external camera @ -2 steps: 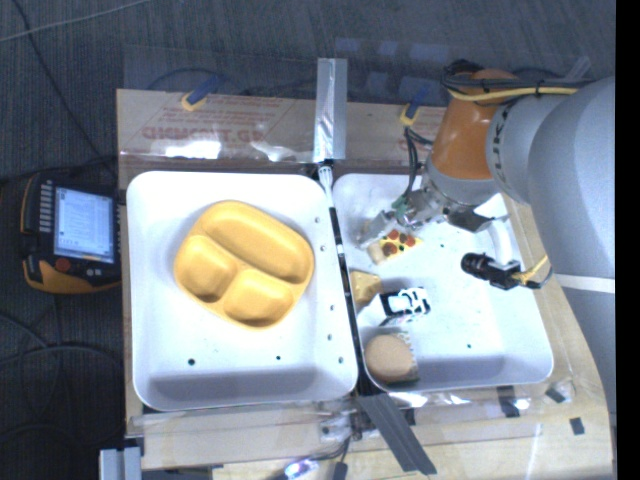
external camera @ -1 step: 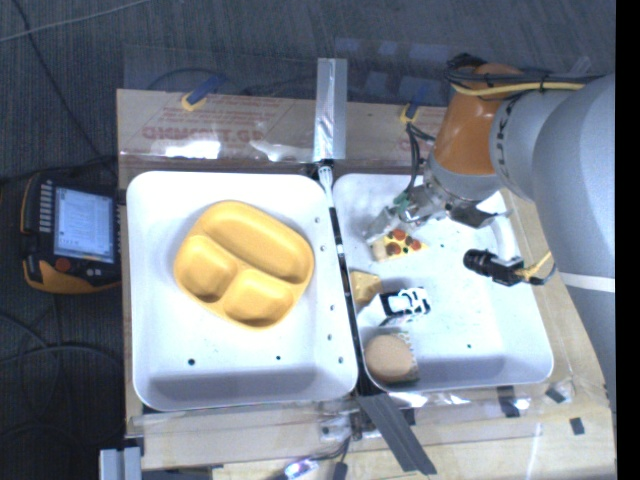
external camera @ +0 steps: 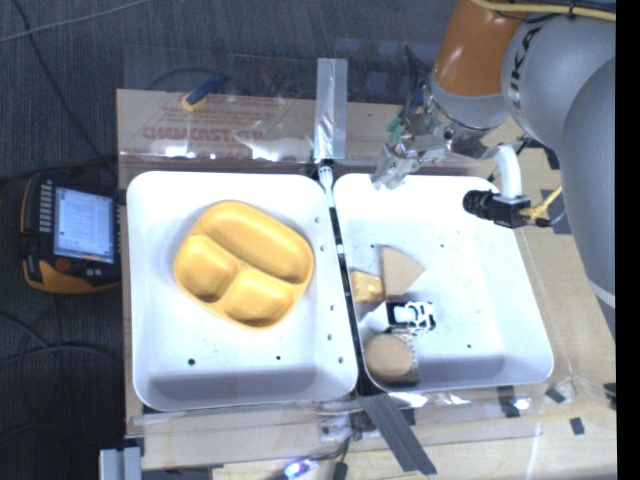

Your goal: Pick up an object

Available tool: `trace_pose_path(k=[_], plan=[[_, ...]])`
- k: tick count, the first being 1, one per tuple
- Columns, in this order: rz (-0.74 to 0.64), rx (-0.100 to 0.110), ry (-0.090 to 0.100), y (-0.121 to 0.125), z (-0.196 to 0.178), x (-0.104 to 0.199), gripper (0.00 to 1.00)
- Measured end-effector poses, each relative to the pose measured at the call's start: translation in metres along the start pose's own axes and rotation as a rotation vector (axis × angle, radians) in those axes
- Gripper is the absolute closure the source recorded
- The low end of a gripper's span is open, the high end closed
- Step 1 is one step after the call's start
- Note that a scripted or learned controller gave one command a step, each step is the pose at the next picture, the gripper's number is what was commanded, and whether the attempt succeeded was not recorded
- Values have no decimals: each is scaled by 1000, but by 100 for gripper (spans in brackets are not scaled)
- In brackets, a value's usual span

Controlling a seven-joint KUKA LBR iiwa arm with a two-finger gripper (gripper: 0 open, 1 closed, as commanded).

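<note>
Far left, off the bench, a handheld pendant (external camera: pixel 70 230) w/ lit screen sits on the dark floor. Left bin (external camera: pixel 160 368): one big yellow divided tray (external camera: pixel 243 262), roughly centre. Right bin (external camera: pixel 490 318): stuff bunched against the divider wall — small yellow block (external camera: pixel 366 288), tan cardboard-like piece (external camera: pixel 401 266) just above-right of it, black & white item (external camera: pixel 412 315) below, round brown object (external camera: pixel 390 357) at the near edge, touching the b&w one. My gripper (external camera: pixel 398 168) hangs over the right bin's far rim, well apart from that cluster, nothing between my fingers. Spread or pinched? Can't tell from here.
</note>
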State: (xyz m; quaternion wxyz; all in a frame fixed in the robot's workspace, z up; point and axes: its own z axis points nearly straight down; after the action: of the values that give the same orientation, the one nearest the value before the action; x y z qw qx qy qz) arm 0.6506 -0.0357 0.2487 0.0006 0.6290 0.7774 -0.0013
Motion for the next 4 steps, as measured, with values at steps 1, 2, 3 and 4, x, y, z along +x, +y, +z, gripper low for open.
trace_pose_path(k=[1,2,3,4], plan=[[0,1,-1,0,0,0,0],[-40,2,2,-55,58,41,0],[-38,0,1,-81,65,-32,0],[-123,-6,-3,-74,147,-56,0]])
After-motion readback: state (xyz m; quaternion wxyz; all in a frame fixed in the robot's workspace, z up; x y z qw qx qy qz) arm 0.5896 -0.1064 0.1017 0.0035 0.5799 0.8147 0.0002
